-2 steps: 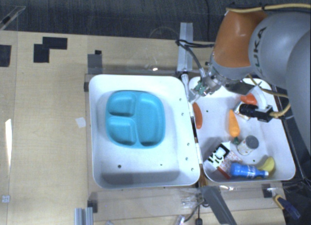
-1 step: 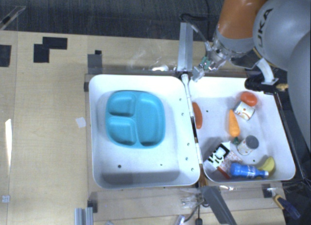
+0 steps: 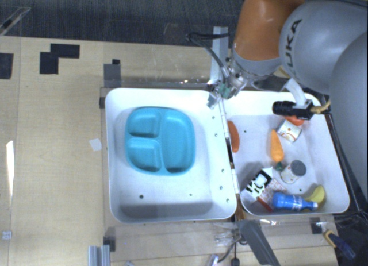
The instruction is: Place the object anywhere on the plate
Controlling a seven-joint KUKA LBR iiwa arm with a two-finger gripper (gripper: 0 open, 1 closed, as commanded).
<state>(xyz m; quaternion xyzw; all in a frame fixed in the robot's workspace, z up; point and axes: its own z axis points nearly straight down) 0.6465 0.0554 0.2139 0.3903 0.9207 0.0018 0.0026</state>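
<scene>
A blue plate [image 3: 160, 140] with three compartments lies in the left bin [image 3: 172, 204]. My gripper [image 3: 221, 91] hangs over the back end of the wall between the two bins, behind the plate's far right corner. It is small and partly blurred here. A red-orange elongated object [image 3: 233, 135] lies in the right bin [image 3: 336, 193] just beside the dividing wall, a little in front of the gripper.
The right bin also holds an orange carrot-like piece [image 3: 276, 146], a white and orange cup [image 3: 289, 129], a grey can [image 3: 295, 170], a black-and-white box [image 3: 258, 183], a blue bottle [image 3: 292, 203] and a yellow object [image 3: 315, 192]. The arm's bulk covers the bin's back right.
</scene>
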